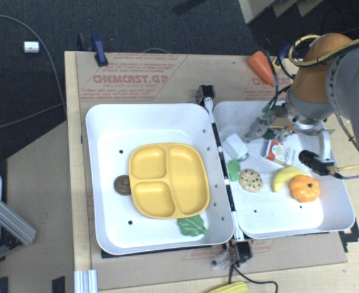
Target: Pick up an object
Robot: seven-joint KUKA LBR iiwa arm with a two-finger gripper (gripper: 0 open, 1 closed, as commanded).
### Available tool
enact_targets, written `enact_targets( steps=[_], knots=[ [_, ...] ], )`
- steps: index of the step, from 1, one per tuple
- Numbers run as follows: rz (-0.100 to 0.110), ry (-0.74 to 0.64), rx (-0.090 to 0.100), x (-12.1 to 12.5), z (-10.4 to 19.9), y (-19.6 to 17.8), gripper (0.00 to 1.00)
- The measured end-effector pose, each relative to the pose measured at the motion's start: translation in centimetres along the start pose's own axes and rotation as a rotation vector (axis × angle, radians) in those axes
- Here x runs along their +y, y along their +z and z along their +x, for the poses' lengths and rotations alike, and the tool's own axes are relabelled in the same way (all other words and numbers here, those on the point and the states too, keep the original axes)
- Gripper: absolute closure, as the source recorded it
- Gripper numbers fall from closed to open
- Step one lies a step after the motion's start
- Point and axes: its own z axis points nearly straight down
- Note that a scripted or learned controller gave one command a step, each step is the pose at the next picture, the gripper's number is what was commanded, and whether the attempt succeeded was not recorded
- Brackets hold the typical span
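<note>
The arm's grey body and orange band cover the upper right corner of the right bin (332, 215), so the tool (276, 122) is hard to make out; whether it is spread or pressed together cannot be told. Just below it lies a small carton (281, 154) with red and blue print too small to read, partly under the wrist. A white block (235, 146) sits near the divider, with a green piece (233, 169) just below it, then a cookie (250, 179), a banana (284, 177) and a small pumpkin (305, 188) touching the banana. In the left bin (100, 163) a yellow tray (168, 180) half hides a brown disc (122, 184) and overlaps a green leaf (192, 226). The cardboard on the counter (137, 75) reads "CHEMCAST GP" in red. An orange carrot (262, 67) lies on it.
</note>
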Motion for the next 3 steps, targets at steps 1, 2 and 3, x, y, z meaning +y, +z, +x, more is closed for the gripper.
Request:
enact_targets(
  steps=[1, 2, 3],
  knots=[
    [0.000, 0.001, -0.002, 2.9, -4.8, -0.1, 0.00],
    [-0.004, 0.000, -0.004, 3.0, -4.8, -1.1, 1.00],
    [0.002, 0.000, 0.002, 2.9, 0.8, -3.8, 1.00]
  ],
)
